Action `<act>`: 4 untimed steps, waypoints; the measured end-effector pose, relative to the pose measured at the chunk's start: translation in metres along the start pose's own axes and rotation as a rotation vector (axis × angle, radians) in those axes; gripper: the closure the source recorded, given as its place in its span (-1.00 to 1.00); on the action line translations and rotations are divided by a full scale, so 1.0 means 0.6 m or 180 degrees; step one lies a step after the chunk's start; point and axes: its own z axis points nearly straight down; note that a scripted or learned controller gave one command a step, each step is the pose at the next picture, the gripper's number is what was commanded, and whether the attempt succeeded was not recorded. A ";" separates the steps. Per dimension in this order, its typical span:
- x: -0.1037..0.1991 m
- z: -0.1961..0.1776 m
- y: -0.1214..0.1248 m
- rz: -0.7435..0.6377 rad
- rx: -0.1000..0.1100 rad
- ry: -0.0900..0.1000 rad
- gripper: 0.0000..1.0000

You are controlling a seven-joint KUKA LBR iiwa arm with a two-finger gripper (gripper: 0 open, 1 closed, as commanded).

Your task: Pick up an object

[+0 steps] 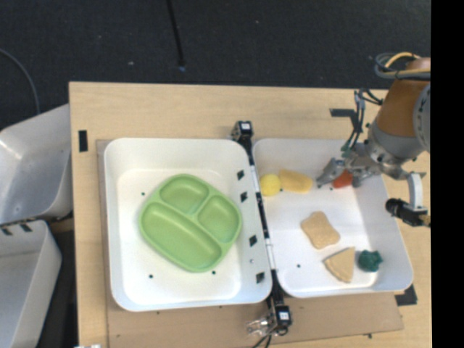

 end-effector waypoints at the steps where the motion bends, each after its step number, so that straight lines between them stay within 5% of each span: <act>1: -0.002 0.053 0.000 0.0003 -0.0002 -0.0001 -1.00; 2: -0.003 0.030 0.002 0.0000 -0.0020 -0.0009 1.00; 4: -0.017 -0.160 0.001 0.0009 -0.0027 -0.0005 1.00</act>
